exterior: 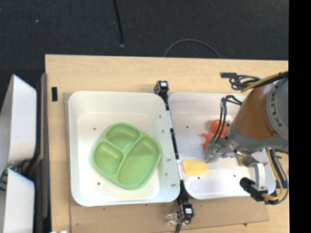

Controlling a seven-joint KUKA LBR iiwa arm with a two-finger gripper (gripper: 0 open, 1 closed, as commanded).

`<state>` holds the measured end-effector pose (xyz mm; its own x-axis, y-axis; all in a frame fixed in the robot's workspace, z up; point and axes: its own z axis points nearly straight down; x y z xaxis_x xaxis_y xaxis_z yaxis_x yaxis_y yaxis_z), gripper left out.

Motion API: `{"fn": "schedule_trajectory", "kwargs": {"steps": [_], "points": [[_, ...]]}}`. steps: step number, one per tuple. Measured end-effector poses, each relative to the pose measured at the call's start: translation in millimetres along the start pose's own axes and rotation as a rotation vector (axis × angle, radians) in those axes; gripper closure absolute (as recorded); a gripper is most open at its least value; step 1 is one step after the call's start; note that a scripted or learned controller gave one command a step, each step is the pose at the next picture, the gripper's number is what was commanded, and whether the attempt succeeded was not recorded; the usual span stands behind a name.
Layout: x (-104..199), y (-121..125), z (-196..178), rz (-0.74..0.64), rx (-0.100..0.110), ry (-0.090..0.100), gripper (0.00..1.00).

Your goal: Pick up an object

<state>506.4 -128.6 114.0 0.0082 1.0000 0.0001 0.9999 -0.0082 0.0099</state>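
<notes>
The arm (260,115) comes in from the right side of the view and bends down over the right bin (194,106), its orange band turned toward the camera and its grey wrist section tipped downward and to the left. The end effector (212,153) hangs low in that bin, near the bin's left wall, and from this angle it is not possible to tell how far it is open, nor whether anything is in its grasp. Just below and to the left of the end effector lies a yellow sponge-like block (194,167), flat on the bin floor, its long axis running roughly left to right across the view, with its left end close against the divider between the 2 bins. Just above the end effector, partly hidden by the wrist, sits an orange-red object (214,128) whose shape cannot be made out; whether it touches the end effector cannot be told. Cables loop up from the wrist above that object. Well to the left of the end effector, in the left bin (80,125), rests a green plate (127,155) with 3 compartments, lying flat and turned at a slant, its long axis running from upper left to lower right. Both bins stand side by side on the pale wooden surface (121,72).
</notes>
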Motion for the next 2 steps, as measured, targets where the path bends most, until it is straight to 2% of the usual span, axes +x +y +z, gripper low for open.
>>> {"fn": "schedule_trajectory", "kwargs": {"steps": [2], "points": [[5.0,14.9,-120.5,-0.013,0.001,-0.002,1.00]]}}
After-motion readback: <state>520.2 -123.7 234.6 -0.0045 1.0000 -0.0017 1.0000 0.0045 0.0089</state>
